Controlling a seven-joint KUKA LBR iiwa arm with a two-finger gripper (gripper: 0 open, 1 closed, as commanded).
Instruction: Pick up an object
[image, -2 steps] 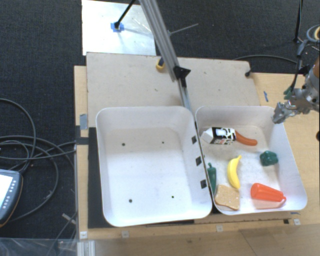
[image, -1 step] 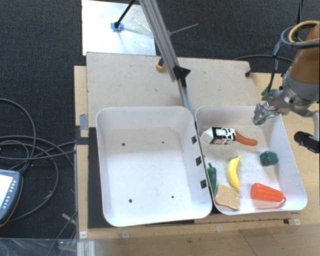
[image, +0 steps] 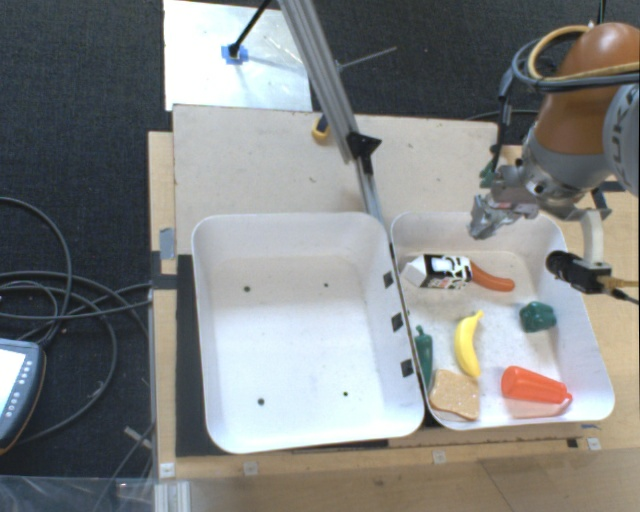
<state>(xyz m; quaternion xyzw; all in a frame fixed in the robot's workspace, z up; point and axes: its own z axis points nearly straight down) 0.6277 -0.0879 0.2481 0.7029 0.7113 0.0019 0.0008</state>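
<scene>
My gripper (image: 484, 226) hangs above the far edge of the right bin (image: 590, 345), up and to the right of a small black-and-white carton (image: 437, 270). Nothing shows between its fingers. In the right bin lie the carton, an orange sausage-shaped piece (image: 491, 278) beside it, a yellow banana (image: 467, 343), a dark green lump (image: 537, 316), a green pepper (image: 424, 350) by the left wall, a slice of toast (image: 455, 394) and a red-orange carrot-like piece (image: 534, 385) at the front.
The left bin (image: 215, 330) stands beside the right one, sharing a divider. A grey metal pole (image: 335, 95) slants down to the bins' far junction. Cables and a tablet (image: 12, 385) lie on the dark floor at left.
</scene>
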